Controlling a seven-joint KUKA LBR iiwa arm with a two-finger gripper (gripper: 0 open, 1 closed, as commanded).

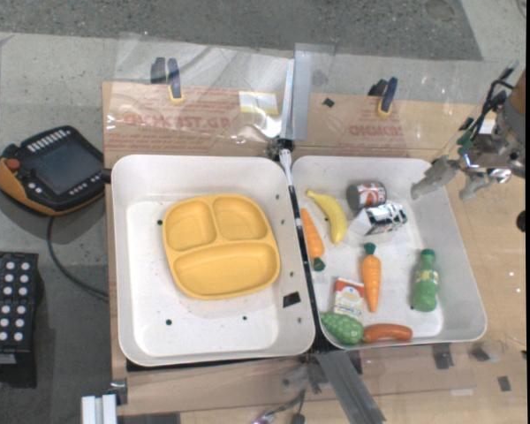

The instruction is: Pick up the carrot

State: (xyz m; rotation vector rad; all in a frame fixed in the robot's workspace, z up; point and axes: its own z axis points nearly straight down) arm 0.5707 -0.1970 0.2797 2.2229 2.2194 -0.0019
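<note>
Over the right bin's (464, 263) far right edge, my gripper (464, 170) hangs with nothing between its fingers; whether they are parted I cannot tell. The carrot (371, 276) lies mid-bin, leftward and toward the near rim from me, its long axis running far-to-near, green top at the far end, between a small carton (348, 297) and a green bottle (425, 281).

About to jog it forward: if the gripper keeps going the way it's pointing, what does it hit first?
The gripper points left over the right bin. First in that line looks like the can, though it may pass above it; height is unclear.
</note>
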